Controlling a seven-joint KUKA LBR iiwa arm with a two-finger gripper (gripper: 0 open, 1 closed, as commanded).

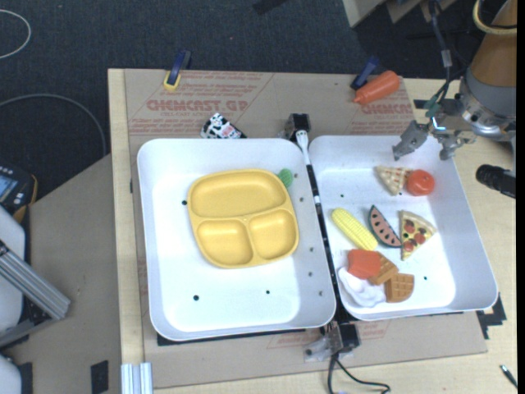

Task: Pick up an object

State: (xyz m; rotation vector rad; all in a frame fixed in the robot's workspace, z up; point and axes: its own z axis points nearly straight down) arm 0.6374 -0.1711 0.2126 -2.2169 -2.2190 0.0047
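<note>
My gripper [430, 143] hangs over the back of the right bin [472, 245], its two fingers spread apart with nothing between them. Just below it lie a pizza slice [391, 178] and a red tomato [420, 182]. Further forward in that bin are a corn cob [353, 228], a watermelon slice [384, 226], a second pizza slice [414, 232], a red block [363, 263], a waffle [399, 286] and a white piece [359, 290].
The left bin [164, 286] holds a yellow divided plate [242, 217] with a small green item [285, 176] at its back corner. An orange carrot [377, 87] and a black-and-white toy [220, 127] lie on the bench behind the bins.
</note>
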